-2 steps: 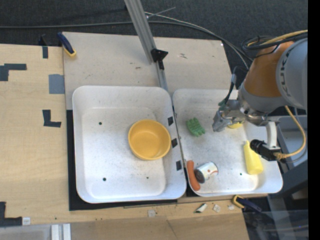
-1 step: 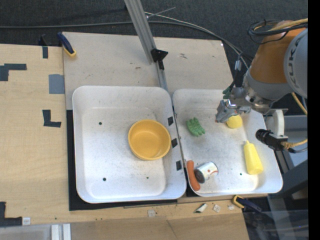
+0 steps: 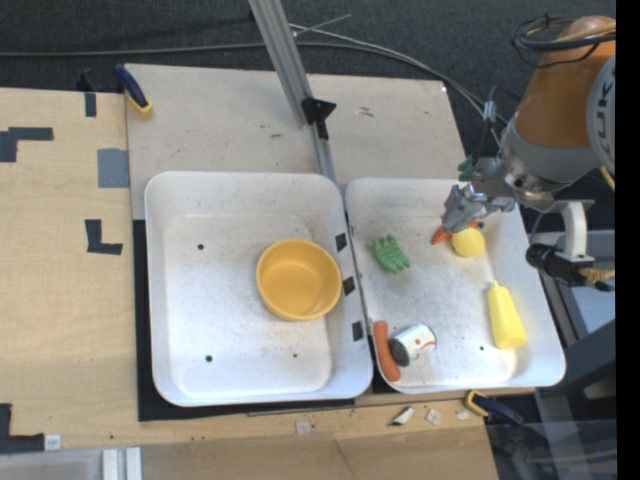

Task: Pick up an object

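My gripper hangs over the far right part of the right bin, just above a small yellow round object with an orange piece beside it. A green ridged toy lies to the left of them. A yellow corn-like piece rests near the bin's right wall. At the near left of that bin lie an orange carrot and a small white and dark cup-like object.
The left bin holds a yellow bowl. A slanted metal pole crosses above the bins' far edge. A blue and yellow clamp sits at the bench's far left corner. Cables run behind.
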Controlling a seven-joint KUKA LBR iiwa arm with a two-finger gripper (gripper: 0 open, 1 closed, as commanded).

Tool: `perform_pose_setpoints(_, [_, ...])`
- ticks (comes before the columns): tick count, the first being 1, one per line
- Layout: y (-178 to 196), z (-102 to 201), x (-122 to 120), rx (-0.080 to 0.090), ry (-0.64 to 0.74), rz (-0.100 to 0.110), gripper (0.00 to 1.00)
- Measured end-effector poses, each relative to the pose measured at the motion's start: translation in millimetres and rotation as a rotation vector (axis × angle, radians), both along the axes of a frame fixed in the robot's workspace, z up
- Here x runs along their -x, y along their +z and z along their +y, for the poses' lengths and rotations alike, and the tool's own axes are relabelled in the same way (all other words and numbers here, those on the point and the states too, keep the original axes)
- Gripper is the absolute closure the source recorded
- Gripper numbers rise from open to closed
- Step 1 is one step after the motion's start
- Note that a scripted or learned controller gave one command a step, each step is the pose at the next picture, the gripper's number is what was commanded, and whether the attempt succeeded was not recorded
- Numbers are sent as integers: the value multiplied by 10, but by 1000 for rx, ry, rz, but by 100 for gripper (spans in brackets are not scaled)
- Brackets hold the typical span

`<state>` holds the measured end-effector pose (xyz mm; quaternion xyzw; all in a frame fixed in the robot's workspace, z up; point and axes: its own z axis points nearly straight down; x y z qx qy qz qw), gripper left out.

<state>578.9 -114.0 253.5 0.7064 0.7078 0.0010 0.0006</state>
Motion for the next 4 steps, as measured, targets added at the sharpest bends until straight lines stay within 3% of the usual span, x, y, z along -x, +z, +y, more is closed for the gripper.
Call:
perform_pose_setpoints(1, [43, 552, -8, -1, 4, 4, 100])
perform_pose_setpoints(4, [-379, 2064, 159, 0, 5, 13, 100])
